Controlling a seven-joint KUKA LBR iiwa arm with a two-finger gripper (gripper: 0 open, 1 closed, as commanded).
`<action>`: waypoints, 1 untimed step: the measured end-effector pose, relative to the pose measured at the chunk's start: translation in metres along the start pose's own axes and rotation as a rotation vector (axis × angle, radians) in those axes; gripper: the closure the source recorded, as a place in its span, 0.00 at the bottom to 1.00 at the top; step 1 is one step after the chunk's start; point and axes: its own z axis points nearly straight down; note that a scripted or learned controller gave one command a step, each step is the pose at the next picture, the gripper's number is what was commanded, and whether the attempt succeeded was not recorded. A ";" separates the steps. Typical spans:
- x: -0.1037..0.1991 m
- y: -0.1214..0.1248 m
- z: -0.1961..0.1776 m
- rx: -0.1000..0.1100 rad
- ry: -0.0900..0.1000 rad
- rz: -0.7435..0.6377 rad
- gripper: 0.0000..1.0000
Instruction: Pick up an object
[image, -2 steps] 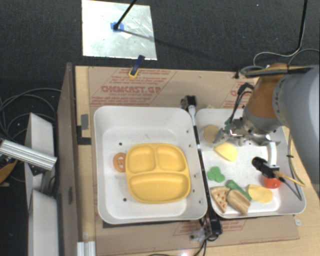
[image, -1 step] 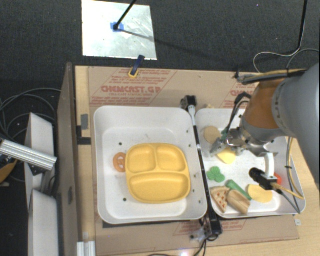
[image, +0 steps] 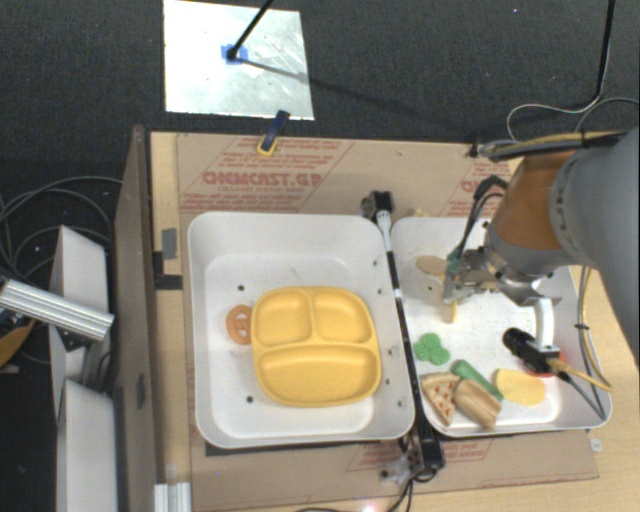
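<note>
The bin (image: 215, 300) away from the claw (image: 450, 298) and the bin (image: 488, 332) under it are plain white. Well to the view's left of the claw sits a solid yellow plate (image: 315, 345), with an orange-brown pretzel (image: 238, 324) beyond it. Just below the claw lies a bright green piece (image: 432, 349). Lower still are a tan pizza slice (image: 440, 395) flecked red, a brown roll (image: 477, 403) and a pale yellow piece (image: 522, 386).

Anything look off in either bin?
Only minor: the pretzel in the left bin lies against the yellow divided plate, seemingly part-hidden by its rim. Nothing spilled or broken.
</note>
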 end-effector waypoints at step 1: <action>0.047 0.024 -0.085 0.001 0.003 -0.006 1.00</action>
